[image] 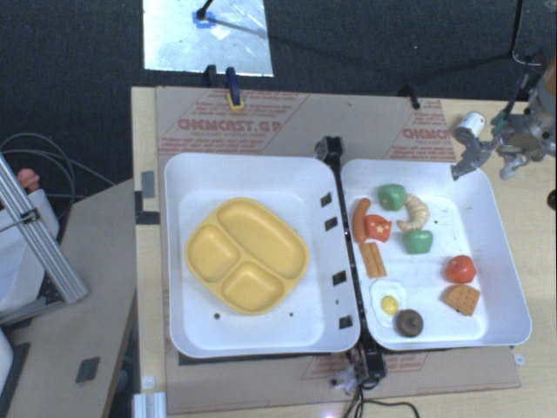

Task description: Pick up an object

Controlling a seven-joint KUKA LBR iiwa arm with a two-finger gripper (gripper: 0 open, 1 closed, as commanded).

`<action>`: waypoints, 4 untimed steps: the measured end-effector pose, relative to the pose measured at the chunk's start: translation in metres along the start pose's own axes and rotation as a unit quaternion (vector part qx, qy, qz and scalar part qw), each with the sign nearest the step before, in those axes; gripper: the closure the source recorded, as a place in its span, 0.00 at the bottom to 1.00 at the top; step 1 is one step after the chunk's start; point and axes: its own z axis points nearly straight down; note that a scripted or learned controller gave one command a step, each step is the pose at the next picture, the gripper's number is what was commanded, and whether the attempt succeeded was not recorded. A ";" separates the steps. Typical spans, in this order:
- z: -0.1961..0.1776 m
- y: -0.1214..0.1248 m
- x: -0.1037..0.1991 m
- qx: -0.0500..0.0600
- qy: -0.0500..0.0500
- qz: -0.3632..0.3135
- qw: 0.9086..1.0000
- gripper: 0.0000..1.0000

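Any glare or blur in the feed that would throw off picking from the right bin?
Camera view: lighting is even and the right bin is sharp; the tomato and fried egg read clearly. Glare sits on the foil sheet beyond the bench. The tool looks slightly soft.

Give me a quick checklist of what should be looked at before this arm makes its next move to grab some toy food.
1. Tool position: over the right bin's upper right corner, not above any item: not ok yet.
2. Tool holding nothing: ok.
3. Finger opening: open: ok.
4. Isolated target available: tomato sits apart from neighbours: ok.
5. Crowded items: croissant touches the green pieces: not ok for a clean grab.
6. Yellow tray in the left bin, out of the path: ok.
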 end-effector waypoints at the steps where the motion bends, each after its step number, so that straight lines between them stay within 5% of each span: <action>1: 0.145 -0.008 -0.020 0.006 0.001 0.002 1.000 0.00; 2: 0.137 -0.006 -0.019 0.000 0.000 0.001 1.000 0.00; 3: 0.182 -0.087 -0.025 0.004 0.001 0.003 1.000 0.00; 4: 0.170 -0.082 -0.024 -0.001 -0.001 0.000 1.000 1.00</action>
